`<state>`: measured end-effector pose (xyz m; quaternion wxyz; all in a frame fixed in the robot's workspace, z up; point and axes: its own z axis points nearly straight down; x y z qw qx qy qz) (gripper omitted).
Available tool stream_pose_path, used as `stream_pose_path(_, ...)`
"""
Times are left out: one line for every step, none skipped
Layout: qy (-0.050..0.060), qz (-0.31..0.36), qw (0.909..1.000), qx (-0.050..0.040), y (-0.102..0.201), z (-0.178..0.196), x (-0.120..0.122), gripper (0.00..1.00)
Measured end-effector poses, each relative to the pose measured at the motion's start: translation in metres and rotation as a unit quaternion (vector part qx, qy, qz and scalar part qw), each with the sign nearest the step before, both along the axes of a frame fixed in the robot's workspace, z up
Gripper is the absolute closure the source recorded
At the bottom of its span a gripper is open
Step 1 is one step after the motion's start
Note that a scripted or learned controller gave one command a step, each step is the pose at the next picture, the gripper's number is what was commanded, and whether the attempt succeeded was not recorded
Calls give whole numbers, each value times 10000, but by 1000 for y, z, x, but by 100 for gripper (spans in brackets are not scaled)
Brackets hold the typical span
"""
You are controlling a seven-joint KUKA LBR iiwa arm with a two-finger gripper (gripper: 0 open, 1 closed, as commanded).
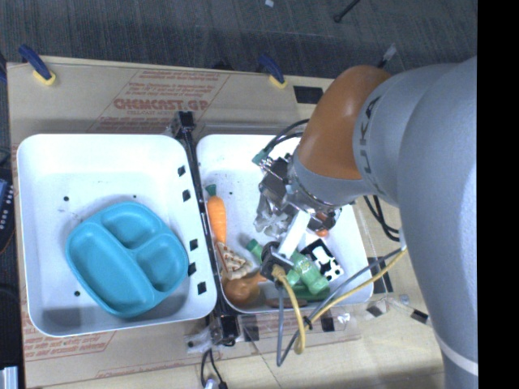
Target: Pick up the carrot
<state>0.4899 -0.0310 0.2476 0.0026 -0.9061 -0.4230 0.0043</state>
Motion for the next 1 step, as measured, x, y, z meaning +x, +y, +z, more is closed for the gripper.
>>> stream_pose_path(22, -1217, 9926, -1, 45, -58, -15, 100)
